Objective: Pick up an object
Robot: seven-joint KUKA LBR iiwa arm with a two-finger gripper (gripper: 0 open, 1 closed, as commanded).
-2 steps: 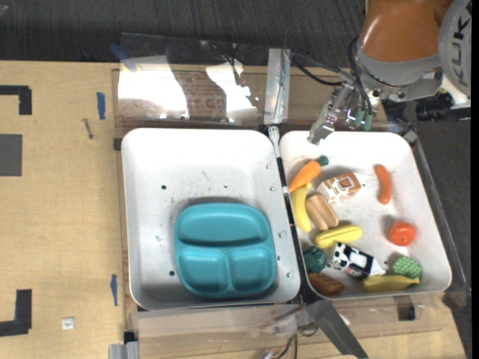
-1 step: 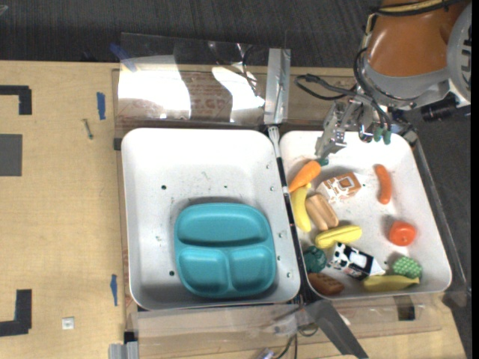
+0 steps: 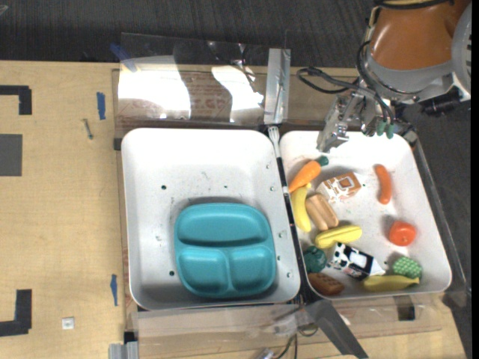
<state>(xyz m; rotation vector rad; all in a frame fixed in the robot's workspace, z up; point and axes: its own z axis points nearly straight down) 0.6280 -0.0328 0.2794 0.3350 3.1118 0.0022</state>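
Two shallow white bins sit side by side on the bench; we note the left bin [image 3: 142, 163] holds a teal divided plate [image 3: 223, 249] lying flat toward its near half, and the right bin [image 3: 430, 223] holds a scatter of toy food. We see the arm [image 3: 415, 28] entering from the upper right, its orange band prominent, with the gripper [image 3: 338, 132] hanging over the far left corner of the right bin. We observe its two fingers slightly parted with nothing between them, tips pointing down above bare bin floor, just beyond the carrot. Candidate objects in the right bin, as we read them: an orange carrot [image 3: 304, 175] with a green top lying tilted near the dividing wall; a yellow banana [image 3: 300, 209] just below it along that wall; a tan hot-dog bun [image 3: 322, 212] touching the banana's right side; a small brown-and-white block [image 3: 343, 186] resembling a house or toast just beside the bun; a red-orange sausage [image 3: 383, 183] lying lengthwise, apart to the right; an orange tomato-like ball [image 3: 402, 233] nearer the right wall. Along the near edge we log a second yellow piece [image 3: 338, 235], a dark green item [image 3: 314, 259], a black-and-white cow-patterned toy [image 3: 350, 259], a brown piece [image 3: 325, 282], a yellow corn-like piece [image 3: 391, 281] and a green bumpy cluster [image 3: 408, 266]. We cannot identify the brown piece with confidence. Behind the bins a clear plastic sheet [image 3: 202, 88] reflects the light.
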